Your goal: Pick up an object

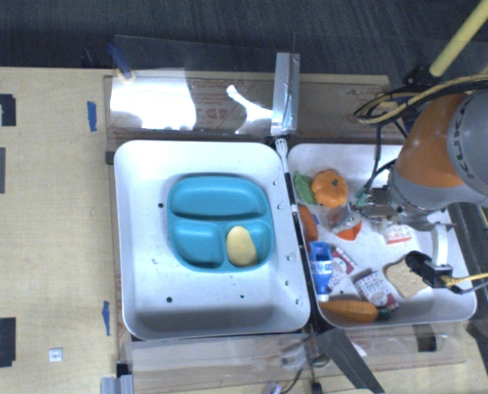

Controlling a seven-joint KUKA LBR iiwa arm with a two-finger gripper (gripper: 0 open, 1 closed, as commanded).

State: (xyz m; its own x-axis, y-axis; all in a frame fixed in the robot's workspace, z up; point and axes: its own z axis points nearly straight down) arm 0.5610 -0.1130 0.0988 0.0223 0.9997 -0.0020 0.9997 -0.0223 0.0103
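Left bin point(137, 220): sitting on the worktop point(39, 220) and carrying a blue divided tray point(219, 220); a pale yellow, egg-shaped object point(241, 245) is lying in the tray's lower right compartment, while its other compartments are showing bare blue.

Right bin point(462, 302): touching the left bin along a shared edge and holding a jumble of small things.

Right bin, upper part: a small orange pumpkin point(330, 188) is resting near the far left corner, with a green item point(302, 187) just beside it on the left.

Right bin, left side: a blue packet point(321, 267) is standing near the dividing edge, and a carrot point(352, 309) is lying along the near rim.

Right bin, near side: a slice of toast point(404, 279) is sitting beside a small red-and-white packet point(372, 285).

Writing: the packets are carrying print, but it is too small to read.

Arm point(445, 154): reaching in from the right — grey, with its orange band above the wrist.

Hand point(352, 212): hanging low over the middle of the right bin, just below the pumpkin; I cannot tell how its grip is set, and nothing is showing as held.
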